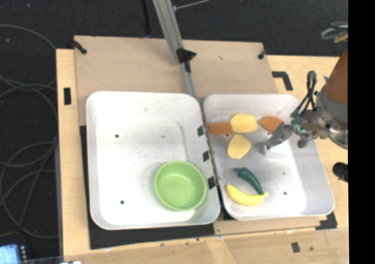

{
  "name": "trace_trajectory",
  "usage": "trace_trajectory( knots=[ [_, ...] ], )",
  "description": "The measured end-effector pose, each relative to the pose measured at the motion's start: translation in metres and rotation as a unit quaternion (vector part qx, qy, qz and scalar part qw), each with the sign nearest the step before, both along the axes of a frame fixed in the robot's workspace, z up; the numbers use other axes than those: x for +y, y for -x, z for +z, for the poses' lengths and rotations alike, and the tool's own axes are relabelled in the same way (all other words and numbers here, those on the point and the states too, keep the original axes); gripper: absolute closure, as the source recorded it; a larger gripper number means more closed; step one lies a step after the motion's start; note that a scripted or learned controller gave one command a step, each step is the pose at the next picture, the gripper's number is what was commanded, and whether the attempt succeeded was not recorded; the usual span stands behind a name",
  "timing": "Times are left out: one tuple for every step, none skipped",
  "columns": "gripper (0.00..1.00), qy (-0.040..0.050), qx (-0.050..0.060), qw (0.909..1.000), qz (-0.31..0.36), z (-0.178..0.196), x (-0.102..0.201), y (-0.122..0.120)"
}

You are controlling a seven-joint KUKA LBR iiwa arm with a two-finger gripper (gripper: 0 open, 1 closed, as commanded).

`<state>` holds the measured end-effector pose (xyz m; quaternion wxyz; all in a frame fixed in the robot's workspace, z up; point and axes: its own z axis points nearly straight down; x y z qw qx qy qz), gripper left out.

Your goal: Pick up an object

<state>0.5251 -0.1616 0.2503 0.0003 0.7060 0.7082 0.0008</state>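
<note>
Two white bins [105,139] share a bench; over the right one, beside an orange piece [270,122], the gripper [275,139] hangs, its finger state unclear.

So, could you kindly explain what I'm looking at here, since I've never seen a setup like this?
This is one camera fixed above a bench, looking down at a slant. The grey machine entering from the right, with an orange band, is a robot arm; its job is to pick up an object. At its tip is a pincer, hanging low over the right bin. I can't tell whether it is open or shut, and nothing visibly sits in it.

Two shallow white bins stand side by side. The left bin holds a green bowl. The right bin holds a banana, a dark green pepper, two pale yellow pieces, a brown block and an orange piece next to the pincer.
</note>
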Motion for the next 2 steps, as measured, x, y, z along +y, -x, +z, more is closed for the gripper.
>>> trace_trajectory(
  knots=[
    [0.0,0.0,0.0,1.0,-0.001,0.0,0.0,0.0],
    [0.0,0.0007,0.003,1.0,-0.002,-0.062,0.002,0.004]
  ],
)
